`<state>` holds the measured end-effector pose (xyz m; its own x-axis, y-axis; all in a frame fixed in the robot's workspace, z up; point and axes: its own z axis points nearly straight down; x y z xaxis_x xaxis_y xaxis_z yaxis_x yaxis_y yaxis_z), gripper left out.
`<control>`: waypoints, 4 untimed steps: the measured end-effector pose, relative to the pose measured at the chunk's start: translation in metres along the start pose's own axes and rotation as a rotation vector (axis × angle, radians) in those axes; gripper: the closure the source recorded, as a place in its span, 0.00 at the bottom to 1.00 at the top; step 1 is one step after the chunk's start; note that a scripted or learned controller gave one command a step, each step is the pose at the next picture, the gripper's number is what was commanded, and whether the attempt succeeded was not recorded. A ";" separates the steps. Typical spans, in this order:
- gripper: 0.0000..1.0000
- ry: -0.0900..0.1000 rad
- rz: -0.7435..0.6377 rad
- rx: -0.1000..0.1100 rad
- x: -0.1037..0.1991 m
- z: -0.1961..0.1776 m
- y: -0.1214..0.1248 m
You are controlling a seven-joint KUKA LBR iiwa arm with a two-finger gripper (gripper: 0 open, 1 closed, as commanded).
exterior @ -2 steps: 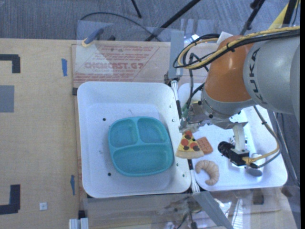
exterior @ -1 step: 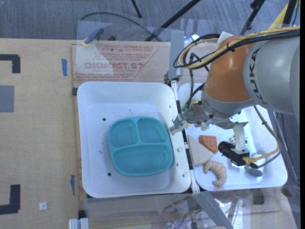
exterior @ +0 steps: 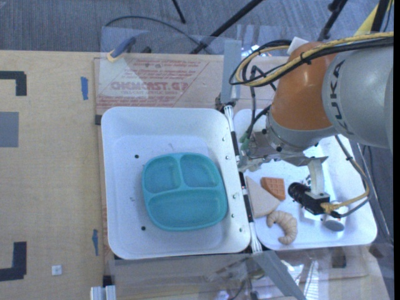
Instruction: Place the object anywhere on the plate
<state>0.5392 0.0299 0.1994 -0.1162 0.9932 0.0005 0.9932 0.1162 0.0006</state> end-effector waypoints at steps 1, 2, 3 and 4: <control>1.00 -0.001 -0.529 -0.003 0.037 0.000 0.026; 1.00 0.000 -0.719 0.000 -0.061 0.014 -0.024; 1.00 -0.002 -1.038 -0.005 0.019 -0.008 0.002; 1.00 0.001 -1.531 -0.002 0.057 0.014 -0.013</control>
<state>0.5200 0.0850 0.1854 -0.9971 -0.0766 -0.0015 -0.0766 0.9971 0.0022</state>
